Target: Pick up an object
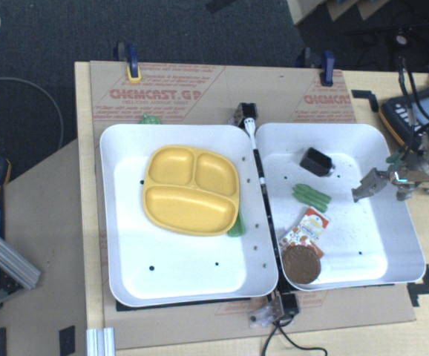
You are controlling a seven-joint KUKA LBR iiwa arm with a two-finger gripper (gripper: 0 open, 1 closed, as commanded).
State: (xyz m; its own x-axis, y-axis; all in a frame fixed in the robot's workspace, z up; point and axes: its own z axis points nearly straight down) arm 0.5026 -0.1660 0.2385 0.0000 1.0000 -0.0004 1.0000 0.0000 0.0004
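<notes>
- Over the right edge of the right shallow white bin (400, 252), the two-finger gripper (374, 186) reaches in from the right; one grey finger (366, 189) points down-left over the bin floor, and whether the fingers are spread or closed cannot be told. Nothing sits between them.
- In that same bin, a small black block (318, 161) lies near the top, apart from the gripper.
- Below it lies a green pod-shaped plastic piece (312, 196), set at a slant.
- Lower still, a red-and-white printed packet (305, 232) touches a round brown disc (302, 265) — both close to the bin's left wall.
- In the left shallow white bin (125, 221), a yellow three-compartment plastic plate (192, 190) rests in the upper half, with a small green object (236, 227) tucked at its lower right rim — partly hidden.
</notes>
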